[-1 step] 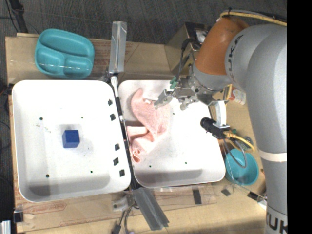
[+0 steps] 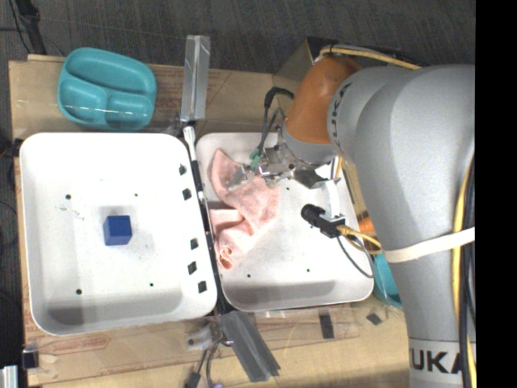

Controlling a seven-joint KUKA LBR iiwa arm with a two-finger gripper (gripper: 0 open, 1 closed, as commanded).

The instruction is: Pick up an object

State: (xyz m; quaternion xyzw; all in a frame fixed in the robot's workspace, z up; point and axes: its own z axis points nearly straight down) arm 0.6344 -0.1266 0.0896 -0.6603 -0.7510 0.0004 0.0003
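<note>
The pink cloth [image 2: 246, 208] lies crumpled in the right bin [image 2: 323, 285], in its left half, close along the wall that this bin shares with the left bin [image 2: 65, 281]. It runs from the far left corner region toward the middle of the bin, with a folded end pointing to the near side.

The gripper [image 2: 249, 170] is down inside the right bin, over the far part of the cloth. Its tip meets the cloth at the far right edge of the fabric, so most of the cloth spreads to the near and left side of the gripper. The fabric beside the tip looks a little bunched. If the gripper is released or clenched on the cloth I cannot tell, because the wrist and the folds cover that place.

The grey arm [image 2: 404, 136] comes in from the right and covers the far right corner of the right bin.

In the left bin a blue cube [image 2: 118, 229] sits alone near the middle, well apart from the gripper. On the wooden bench [image 2: 170, 87], beyond the far left bin edge, stands a teal divided tray [image 2: 107, 87].
</note>
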